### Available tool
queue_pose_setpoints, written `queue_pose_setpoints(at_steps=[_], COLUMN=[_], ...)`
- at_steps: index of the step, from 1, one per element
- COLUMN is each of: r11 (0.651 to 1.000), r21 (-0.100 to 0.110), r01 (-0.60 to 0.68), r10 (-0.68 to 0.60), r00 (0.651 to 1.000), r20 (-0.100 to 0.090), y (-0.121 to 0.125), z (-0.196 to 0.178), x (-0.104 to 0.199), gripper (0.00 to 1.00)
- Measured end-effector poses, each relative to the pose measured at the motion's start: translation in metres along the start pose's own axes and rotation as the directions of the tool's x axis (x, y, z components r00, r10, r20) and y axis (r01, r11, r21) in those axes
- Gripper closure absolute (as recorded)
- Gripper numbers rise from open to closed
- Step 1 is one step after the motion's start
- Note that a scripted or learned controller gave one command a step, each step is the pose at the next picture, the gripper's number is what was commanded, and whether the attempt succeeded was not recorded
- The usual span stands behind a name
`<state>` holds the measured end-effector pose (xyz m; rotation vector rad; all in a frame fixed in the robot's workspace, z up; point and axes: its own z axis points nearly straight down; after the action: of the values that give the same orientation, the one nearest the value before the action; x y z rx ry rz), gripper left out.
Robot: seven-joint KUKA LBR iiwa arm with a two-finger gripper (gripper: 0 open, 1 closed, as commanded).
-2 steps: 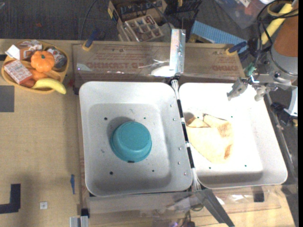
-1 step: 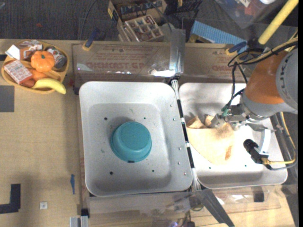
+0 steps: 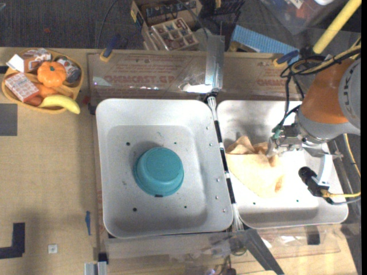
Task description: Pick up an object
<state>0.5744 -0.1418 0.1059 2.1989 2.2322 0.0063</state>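
Observation:
A teal bowl (image 3: 159, 171) sits upside down in the middle of the left bin (image 3: 114, 119). A tan, floppy cloth-like piece (image 3: 255, 173) lies in the right bin (image 3: 252, 110), bunched up along its upper edge. My gripper (image 3: 274, 149) reaches down from the right onto the cloth's upper right part, where the fabric rises in folds. The wrist hides the contact point.
A basket (image 3: 11, 90) with an orange pumpkin, a banana and small boxes stands on the bench at the far left. Cardboard walls (image 3: 149, 73) run behind both bins. Cables and a black fitting (image 3: 312, 182) hang by the right bin's right side.

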Motion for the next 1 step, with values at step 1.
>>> queue_pose_setpoints(at_steps=[1], r11=[0.902], r21=[0.001], r01=[0.431], r10=[-0.431], r00=[0.902], r20=[-0.003], y=[0.0505], z=[-0.0817], x=[0.0975], gripper=[1.0])
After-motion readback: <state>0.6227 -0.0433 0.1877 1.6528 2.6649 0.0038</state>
